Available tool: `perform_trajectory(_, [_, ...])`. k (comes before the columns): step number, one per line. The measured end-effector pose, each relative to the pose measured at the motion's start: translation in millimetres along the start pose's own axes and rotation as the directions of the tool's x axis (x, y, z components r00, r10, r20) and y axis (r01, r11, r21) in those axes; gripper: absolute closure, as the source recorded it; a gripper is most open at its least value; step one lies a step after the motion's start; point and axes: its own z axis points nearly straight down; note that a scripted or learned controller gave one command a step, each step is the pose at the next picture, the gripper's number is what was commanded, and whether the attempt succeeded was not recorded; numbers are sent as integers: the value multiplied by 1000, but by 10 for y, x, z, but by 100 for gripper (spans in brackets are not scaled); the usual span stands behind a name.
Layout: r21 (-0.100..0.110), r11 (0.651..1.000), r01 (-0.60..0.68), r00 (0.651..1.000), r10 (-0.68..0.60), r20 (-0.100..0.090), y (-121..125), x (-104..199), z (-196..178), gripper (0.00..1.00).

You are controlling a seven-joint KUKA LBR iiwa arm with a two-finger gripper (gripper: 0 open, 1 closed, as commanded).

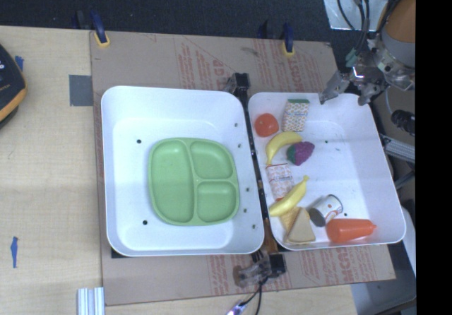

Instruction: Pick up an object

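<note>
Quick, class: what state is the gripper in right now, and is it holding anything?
Gripper: open, holding nothing, poised over the far right corner of the right bin.

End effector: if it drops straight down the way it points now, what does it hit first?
Probably the bare floor or rim at the far right corner of the right bin. The end effector hangs above that corner, fingers spread, and the nearest item, the small carton, sits off to its left. Depth is hard to judge.
</note>
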Motion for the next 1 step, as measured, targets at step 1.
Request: perform_trajectory(1, [3,1000,1,1000,-1,1,-485,-49,1041,0])
